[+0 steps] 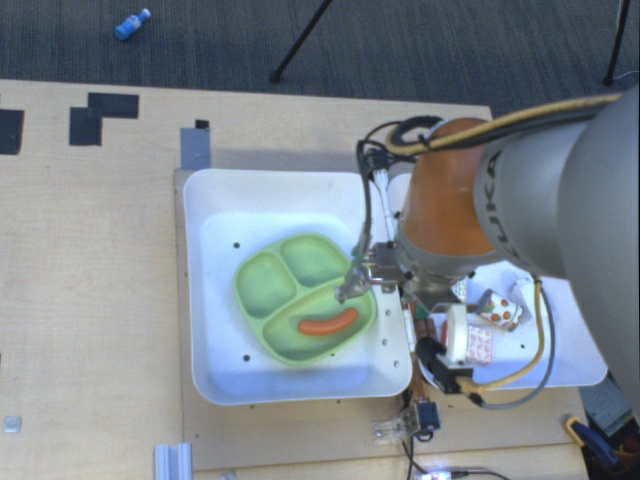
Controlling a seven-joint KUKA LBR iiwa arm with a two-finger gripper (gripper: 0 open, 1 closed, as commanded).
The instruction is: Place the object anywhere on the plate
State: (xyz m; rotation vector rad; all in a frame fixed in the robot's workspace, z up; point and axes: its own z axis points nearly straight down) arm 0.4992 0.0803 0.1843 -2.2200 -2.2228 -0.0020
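Note:
A green divided plate (285,293) lies in the left white bin (215,268). An orange-red sausage (328,321) rests in the plate's long front compartment, lying free with nothing gripping it. My gripper (354,282) hangs over the plate's right rim, just above and to the right of the sausage. The grey arm with its orange band (450,208) reaches in from the right and hides most of the wall between the bins.
The right bin (575,363) holds a white carton with red print (472,343) and a small pizza-like toy (500,311), partly under the arm. Cables loop by the wrist. A blue bottle (131,24) lies on the carpet far back.

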